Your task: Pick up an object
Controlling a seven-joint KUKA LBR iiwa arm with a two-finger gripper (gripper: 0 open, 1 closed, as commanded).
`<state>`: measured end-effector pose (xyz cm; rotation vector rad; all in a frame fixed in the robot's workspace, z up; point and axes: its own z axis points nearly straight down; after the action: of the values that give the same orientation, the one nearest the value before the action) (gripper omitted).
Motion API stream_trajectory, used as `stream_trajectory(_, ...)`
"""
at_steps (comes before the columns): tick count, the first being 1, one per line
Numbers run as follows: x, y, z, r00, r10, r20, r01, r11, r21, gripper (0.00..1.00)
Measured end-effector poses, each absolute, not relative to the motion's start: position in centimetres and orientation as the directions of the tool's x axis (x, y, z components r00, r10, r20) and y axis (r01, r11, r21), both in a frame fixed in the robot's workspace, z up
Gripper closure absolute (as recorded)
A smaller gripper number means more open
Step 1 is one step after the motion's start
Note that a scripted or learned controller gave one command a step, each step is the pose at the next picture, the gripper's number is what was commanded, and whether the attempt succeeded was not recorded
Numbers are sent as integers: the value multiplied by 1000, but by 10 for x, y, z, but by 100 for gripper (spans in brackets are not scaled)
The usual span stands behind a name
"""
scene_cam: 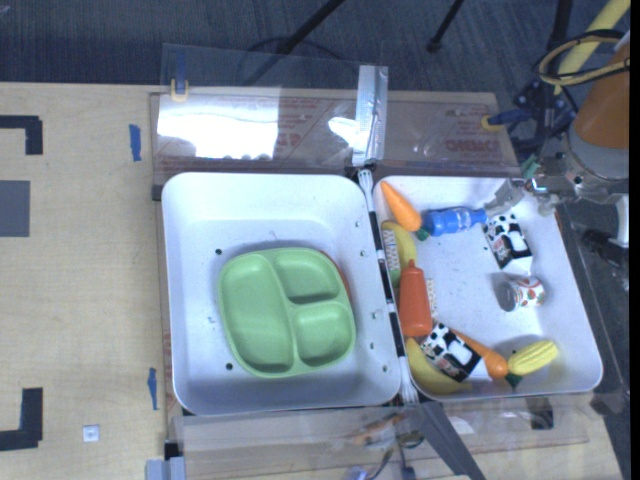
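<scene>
The right bin [578, 308] holds several toys. A carrot [400, 206] and a blue bottle [452, 220] lie at its far end. Beside them is a black-and-white cow-patterned carton [508, 240]. Further forward lie a small tipped cup [522, 292], an orange bottle [414, 300], a second cow-patterned piece [448, 351], a banana [428, 378] and a yellow corn cob [533, 356]. My gripper [522, 190] hangs over the bin's far right corner, just above and behind the cow carton. Nothing is visibly held in it.
The left bin [190, 208] holds a green divided plate [288, 311]. A clear plastic wall [260, 118] stands behind both bins. My arm's orange band [610, 118] and cables sit at the right edge. Wooden bench spreads to the left.
</scene>
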<state>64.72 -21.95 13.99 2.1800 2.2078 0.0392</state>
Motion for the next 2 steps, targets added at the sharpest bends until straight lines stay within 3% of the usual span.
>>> stream_trajectory(2, 647, -219, 140, 1, 1000, -9, 999, -1, 45, 0)
